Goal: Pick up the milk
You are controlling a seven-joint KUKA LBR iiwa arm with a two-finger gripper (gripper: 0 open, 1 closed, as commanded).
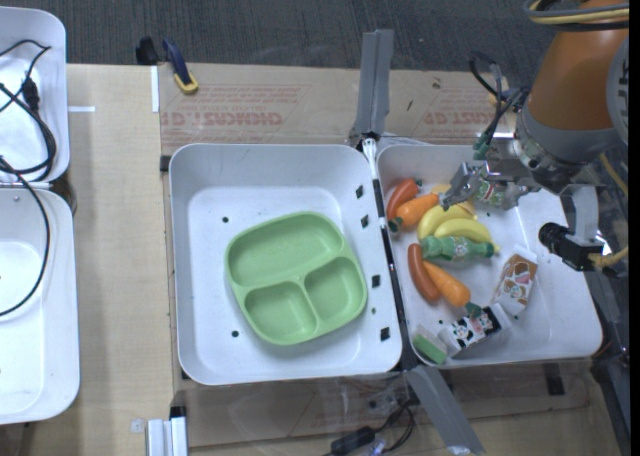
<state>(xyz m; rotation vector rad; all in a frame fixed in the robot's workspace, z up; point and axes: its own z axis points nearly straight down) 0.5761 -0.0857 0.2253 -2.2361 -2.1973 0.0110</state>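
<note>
Gripper (468,187) hangs over the far part of the right bin (575,339), metal fingers just above the bananas (458,225); finger spacing cannot be judged, nothing visible between them. Milk (472,329): one small boxy carton, black-and-white cow print, lying flat well below the gripper near the bin's front wall. Beside it one brown-white carton (515,284). Left of gripper: one glossy green three-compartment tray (295,276).

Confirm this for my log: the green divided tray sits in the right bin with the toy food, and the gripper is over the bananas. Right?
Not quite. The camera view shows the green divided tray alone in the left bin. The toy food lies in the right bin, with the gripper over the bananas, as you said.
</note>
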